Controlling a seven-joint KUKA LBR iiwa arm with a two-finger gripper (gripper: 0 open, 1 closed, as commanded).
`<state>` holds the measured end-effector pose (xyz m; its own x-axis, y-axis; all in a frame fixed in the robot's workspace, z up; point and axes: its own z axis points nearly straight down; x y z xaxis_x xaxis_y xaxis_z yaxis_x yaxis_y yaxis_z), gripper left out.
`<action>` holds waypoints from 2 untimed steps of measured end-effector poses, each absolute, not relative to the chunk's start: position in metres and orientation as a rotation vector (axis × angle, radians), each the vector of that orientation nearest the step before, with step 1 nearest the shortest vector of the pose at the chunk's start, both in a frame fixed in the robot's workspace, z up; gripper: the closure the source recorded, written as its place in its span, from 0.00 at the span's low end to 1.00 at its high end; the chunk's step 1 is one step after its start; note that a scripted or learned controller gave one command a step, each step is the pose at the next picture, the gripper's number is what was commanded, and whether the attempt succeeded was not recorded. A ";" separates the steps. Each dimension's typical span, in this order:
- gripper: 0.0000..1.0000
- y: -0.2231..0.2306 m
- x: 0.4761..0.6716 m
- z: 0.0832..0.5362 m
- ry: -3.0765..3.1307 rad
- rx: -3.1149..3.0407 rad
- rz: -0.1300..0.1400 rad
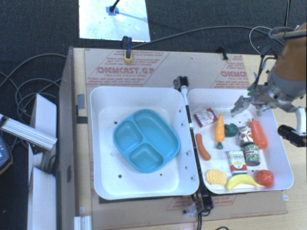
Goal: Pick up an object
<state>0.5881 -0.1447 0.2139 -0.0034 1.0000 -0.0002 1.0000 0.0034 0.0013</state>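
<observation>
Left bin (103, 143): you see a blue divided plate (146, 140).
Right bin (283, 164): toy food, including a carrot (219, 129) and banana (243, 181).
Gripper (250, 102): open, upper right, above that bin.

Dark carpet (38, 18) all around my bench (158, 63), with cables (24, 80) snaking across it on the left. There's a pale sheet (112, 13) lying on the floor up top, plus a white box (43, 114) and a metal rail (29, 132) beside the bench.

right bin (283, 152): crowded with toy food, narrow gaps | left bin (103, 128): blue plate (146, 140) mid-floor, open margins around it
</observation>
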 end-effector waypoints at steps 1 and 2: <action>0.00 -0.110 0.586 0.084 2.225 2.216 0.002; 1.00 -0.111 0.587 0.096 2.223 2.214 0.005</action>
<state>0.5868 -0.1106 0.0961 -0.0042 1.0000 -0.0006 1.0000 0.0042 0.0055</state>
